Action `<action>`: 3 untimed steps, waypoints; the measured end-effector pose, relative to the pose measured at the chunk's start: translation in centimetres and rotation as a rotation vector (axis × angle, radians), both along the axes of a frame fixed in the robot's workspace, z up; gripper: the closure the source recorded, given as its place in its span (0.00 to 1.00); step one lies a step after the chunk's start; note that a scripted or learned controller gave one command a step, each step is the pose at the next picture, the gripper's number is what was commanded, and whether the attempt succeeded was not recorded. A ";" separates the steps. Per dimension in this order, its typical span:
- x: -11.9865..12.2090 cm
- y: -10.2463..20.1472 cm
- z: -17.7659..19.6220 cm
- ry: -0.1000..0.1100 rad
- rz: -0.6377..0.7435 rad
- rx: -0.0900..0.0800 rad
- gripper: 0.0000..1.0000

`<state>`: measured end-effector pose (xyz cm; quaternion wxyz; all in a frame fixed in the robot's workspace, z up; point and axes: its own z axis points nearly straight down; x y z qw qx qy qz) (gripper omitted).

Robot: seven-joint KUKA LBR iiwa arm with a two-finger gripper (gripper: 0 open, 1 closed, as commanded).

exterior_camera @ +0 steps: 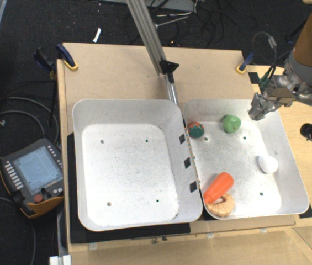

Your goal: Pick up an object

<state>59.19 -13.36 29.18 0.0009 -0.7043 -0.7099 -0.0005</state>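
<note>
The right bin (271,203) holds several small objects. A green ball (231,123) lies near its back. A small red and green ball (196,130) rests by the bin's left wall. An orange carrot-shaped piece (219,186) leans over a tan ring-shaped piece (222,205) at the front. A white egg-shaped piece (267,163) sits toward the right. My gripper (257,111) hangs over the back right part of this bin, just right of the green ball and apart from it.
The left bin (89,120) stands beside the right one. A slanted metal pole (147,29) crosses from the top down to the divide between the bins. A teach pendant (31,173) lies on the floor at left. Clamps (67,57) grip the bench corners.
</note>
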 end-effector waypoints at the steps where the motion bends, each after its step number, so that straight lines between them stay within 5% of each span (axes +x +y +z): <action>1: -0.9 5.1 0.1 0.000 0.000 -0.001 1.00; 3: -2.0 16.5 -0.9 0.002 0.001 0.000 1.00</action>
